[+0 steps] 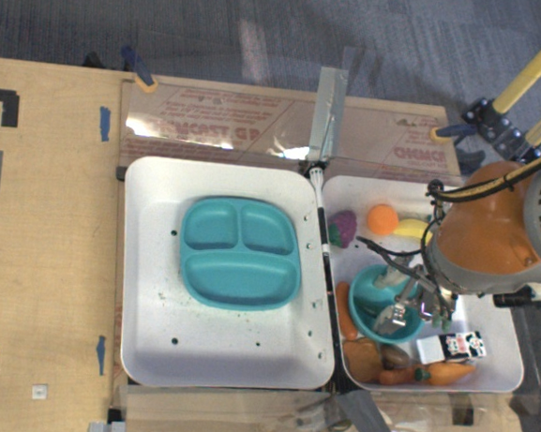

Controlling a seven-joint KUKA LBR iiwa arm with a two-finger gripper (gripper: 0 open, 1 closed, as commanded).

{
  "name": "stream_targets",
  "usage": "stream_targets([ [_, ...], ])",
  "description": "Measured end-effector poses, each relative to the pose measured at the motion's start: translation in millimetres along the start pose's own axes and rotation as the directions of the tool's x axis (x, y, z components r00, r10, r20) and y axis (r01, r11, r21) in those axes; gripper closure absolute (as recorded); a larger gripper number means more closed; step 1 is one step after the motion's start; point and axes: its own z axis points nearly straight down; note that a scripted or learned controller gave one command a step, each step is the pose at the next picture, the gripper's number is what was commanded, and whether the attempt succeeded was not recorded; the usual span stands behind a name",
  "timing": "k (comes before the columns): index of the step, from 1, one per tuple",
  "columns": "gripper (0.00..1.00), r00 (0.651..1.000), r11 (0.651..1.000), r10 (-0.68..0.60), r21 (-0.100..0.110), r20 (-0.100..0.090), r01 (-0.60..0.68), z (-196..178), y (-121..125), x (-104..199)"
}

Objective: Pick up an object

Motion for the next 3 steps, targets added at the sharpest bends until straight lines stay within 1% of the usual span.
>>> stream_targets([
  [1, 0.0, 0.903, 0.903, 0.429, -0.006, 0.004, -0.429, -0.6, -25.7, 31.3],
  [2, 0.0, 0.867, 0.867, 0.498, 0.001, -0.002, -0.498, 2.7, 3.5, -61.8],
  [3, 0.0, 0.772, 0.772, 0.636, 0.005, -0.004, -0.636, 2.6, -44.6, -49.6],
])
